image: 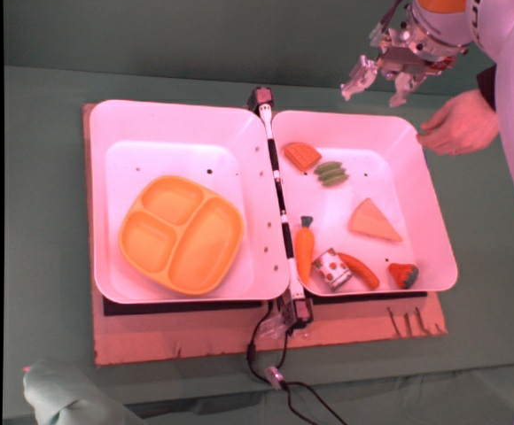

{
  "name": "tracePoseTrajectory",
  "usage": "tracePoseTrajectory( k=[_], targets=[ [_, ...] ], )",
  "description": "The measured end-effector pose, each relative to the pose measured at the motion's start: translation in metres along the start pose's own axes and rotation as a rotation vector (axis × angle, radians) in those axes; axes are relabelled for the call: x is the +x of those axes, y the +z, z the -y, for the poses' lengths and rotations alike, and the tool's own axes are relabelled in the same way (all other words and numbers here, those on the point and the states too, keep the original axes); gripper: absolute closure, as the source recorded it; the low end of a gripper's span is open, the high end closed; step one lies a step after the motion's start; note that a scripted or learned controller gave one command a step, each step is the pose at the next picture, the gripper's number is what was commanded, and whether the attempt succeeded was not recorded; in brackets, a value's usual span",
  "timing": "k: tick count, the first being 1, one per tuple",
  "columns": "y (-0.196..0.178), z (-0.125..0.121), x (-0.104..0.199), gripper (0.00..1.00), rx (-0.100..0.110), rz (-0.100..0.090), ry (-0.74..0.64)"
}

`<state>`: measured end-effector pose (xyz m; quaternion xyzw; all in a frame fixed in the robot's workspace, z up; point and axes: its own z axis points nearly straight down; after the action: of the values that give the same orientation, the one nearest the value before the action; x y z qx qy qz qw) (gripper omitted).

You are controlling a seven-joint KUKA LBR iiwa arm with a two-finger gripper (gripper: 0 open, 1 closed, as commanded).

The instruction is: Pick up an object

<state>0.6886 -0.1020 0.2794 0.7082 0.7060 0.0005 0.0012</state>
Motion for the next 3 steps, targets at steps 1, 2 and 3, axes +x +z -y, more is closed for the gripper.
tracePoseTrajectory(
  k=[1,2,3],
  targets=[
    [0.0,0.0,0.0,0.0,0.0,0.0,0.0],
    [0.057,0.005,0.005,0.0,0.005,0.0,0.001],
    [0.106,0.012,-0.004,0.0,0.006,0.001,0.001]
  ],
)
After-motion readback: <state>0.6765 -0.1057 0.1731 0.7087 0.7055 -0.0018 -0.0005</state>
